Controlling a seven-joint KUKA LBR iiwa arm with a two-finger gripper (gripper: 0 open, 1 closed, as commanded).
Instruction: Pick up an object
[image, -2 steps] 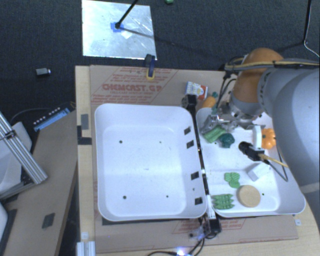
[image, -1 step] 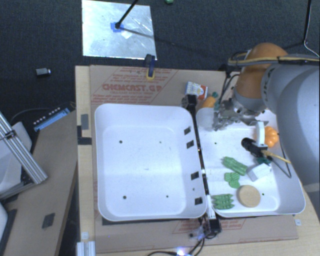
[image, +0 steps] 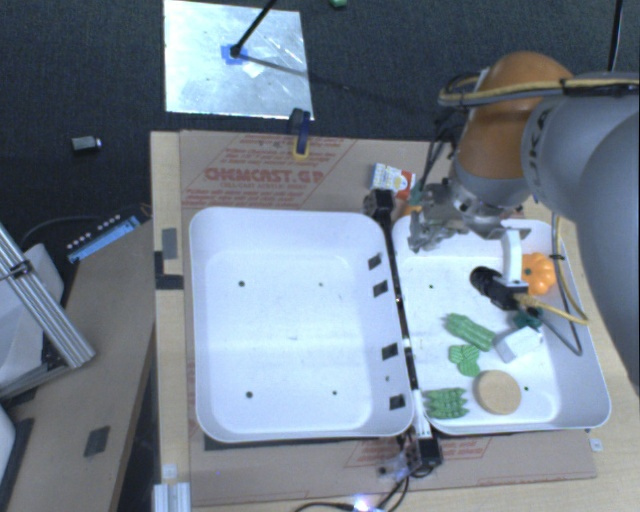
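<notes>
While hovering at upper centre-right, the jaws (image: 432, 232) are perhaps gaping empty, green pod (image: 470, 331) lying diagonally below-right.

Cardboard-topped bench (image: 260, 175) with red lettering, two white bins side by side on it, left bin (image: 290, 320) and right bin (image: 575, 390), touching along black clips (image: 385, 290), yellow-and-blue clamp (image: 299, 135) at the far edge

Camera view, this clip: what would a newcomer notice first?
The big grey arm with its orange band fills the upper right, its gripper over the far corner of the right white bin. That bin holds small items: green ridged pieces, a round tan disc, an orange object.
</notes>
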